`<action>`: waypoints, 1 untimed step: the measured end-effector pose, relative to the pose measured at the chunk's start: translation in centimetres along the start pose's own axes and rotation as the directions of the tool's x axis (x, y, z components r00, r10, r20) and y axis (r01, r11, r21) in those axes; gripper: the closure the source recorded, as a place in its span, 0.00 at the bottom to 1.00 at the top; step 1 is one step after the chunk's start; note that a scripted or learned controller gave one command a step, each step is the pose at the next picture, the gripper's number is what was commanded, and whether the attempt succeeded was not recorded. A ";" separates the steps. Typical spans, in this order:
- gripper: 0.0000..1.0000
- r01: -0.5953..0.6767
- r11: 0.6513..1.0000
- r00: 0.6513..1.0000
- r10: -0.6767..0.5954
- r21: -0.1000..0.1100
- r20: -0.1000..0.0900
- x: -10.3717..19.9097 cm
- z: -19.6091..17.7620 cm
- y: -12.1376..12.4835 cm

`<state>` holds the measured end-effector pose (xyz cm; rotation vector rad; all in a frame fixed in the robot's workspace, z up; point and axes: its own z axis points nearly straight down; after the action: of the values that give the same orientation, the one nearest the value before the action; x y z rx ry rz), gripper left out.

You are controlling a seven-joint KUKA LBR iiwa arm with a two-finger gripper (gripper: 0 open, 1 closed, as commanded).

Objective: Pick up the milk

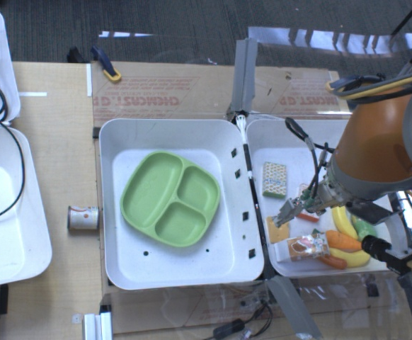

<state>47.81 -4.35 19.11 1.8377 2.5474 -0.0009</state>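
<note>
Two white bins side by side on the worktop, left bin at the middle of the frame, right bin towards the right edge.

In the left bin: a green divided plate, lying flat, three compartments, roughly central in the bin.

In the right bin, upper left part: the milk, a small carton with a green and white pattern, lying flat near the wall shared with the left bin, apart from everything else in the bin.

Reaching in from the right of the frame: the grey arm with its orange band, large in the view and covering much of the right bin. At its tip, the claw, pointing down and left, just below and slightly right of the milk, not touching it. Impossible to tell whether spread or closed at this angle; nothing visibly clamped.

Just below the claw: a small orange block by the bin's left wall, and a thin red piece beside the claw. Lower still, a printed packet along the bottom wall. To the right of that, bunched in the lower right of the bin: a carrot, a banana and a green piece, partly under the arm.

On the worktop left of the left bin: a small can on its side. At upper left, a blue and yellow clamp. At the far left edge, further white trays with a black cable draped across.
</note>
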 end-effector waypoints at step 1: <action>0.00 0.000 1.000 1.000 0.000 0.000 0.000 0.0 0.0 0.0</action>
<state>47.81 -4.38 19.12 1.8381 2.5472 -0.0009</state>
